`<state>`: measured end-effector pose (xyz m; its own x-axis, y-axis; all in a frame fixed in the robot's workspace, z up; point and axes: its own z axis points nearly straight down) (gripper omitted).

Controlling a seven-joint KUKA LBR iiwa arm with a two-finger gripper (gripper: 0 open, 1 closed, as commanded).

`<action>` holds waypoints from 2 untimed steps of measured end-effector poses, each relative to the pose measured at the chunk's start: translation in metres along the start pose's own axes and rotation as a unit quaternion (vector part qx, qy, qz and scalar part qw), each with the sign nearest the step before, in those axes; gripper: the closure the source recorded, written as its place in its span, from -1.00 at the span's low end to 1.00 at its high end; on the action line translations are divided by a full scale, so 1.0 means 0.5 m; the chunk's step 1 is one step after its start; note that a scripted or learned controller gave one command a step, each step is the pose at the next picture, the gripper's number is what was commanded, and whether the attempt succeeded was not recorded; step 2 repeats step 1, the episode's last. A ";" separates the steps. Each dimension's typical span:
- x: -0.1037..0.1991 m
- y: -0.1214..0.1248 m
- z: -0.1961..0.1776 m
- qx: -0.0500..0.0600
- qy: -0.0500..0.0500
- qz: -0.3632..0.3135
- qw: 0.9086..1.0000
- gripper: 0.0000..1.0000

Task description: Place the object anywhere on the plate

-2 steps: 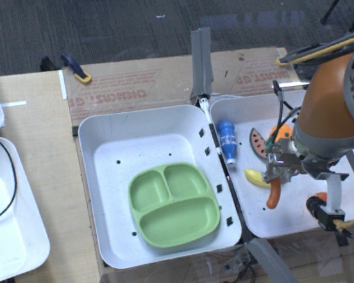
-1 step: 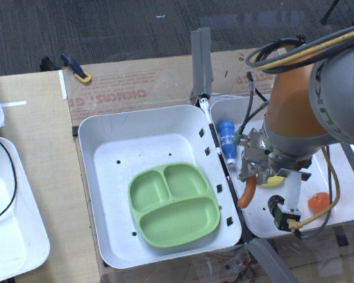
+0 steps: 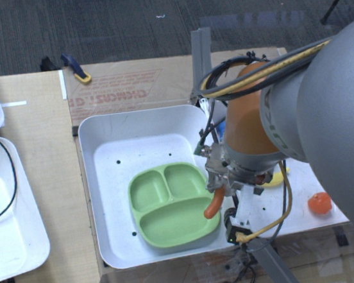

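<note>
The small orange carrot-shaped object (image 3: 212, 205) hangs at a slant just below the gripper (image 3: 221, 189), with its lower end over the right rim of the green three-compartment plastic plate (image 3: 172, 204), near the border of the large lower compartment. Its upper end goes up into the gripper, so I judge it is clamped there, but the fingers themselves are hidden under the wrist and I cannot tell how they stand.

The plate lies in the front right part of the shallow white bin (image 3: 104, 179), close to the bin's right wall, which explains why the grey arm with the orange band (image 3: 245, 122) bends down so steeply over that wall.

If released now, the object would probably land on the plate's rim and could roll either way; a small move toward the plate's middle seems safer.

A round orange ball (image 3: 319, 203) rests on the neighbouring bin, well apart.
</note>
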<state>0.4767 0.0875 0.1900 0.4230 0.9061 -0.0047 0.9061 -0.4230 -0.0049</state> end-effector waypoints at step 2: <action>0.000 0.000 0.000 0.000 0.000 0.000 1.000 -1.00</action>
